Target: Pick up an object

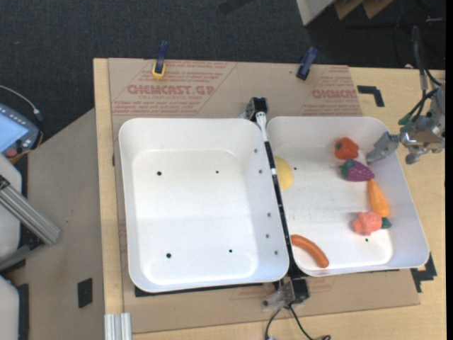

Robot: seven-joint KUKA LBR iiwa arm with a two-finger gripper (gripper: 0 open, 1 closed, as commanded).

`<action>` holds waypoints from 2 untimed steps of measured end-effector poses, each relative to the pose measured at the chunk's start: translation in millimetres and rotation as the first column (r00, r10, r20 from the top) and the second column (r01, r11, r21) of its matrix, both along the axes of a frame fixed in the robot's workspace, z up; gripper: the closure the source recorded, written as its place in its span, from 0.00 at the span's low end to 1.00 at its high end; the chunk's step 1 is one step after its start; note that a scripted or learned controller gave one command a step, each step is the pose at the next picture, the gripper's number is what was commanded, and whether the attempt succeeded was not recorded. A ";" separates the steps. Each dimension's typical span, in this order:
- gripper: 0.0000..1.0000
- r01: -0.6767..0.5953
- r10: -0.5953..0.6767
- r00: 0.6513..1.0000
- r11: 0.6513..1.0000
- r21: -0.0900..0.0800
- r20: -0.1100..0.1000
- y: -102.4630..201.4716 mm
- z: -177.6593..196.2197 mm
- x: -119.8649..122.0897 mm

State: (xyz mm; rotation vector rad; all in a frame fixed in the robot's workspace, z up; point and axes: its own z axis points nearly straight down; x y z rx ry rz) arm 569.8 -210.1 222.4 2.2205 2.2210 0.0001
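Toy foods lie in the right bin (407,243): nearest, a sausage (310,250) by its front rim, then a pink berry-like piece (367,222), a carrot (378,197), purple grapes (357,171), and an orange pepper (346,147). A yellow piece (284,173), perhaps a lemon, is half hidden at that bin's left wall. The gripper (393,148) hovers at its far right rim; whether its fingers are apart I cannot tell.

right bin (403,250): toy foods, sausage (310,250), carrot (378,198) | end effector (396,145) over far-right rim
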 end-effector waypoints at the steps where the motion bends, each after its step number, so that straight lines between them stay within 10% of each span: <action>1: 0.00 -0.006 0.006 1.000 1.000 -0.001 0.006 13.1 -23.8 101.0; 2: 0.00 0.004 -0.004 1.000 1.000 0.005 -0.010 -14.4 -111.8 51.3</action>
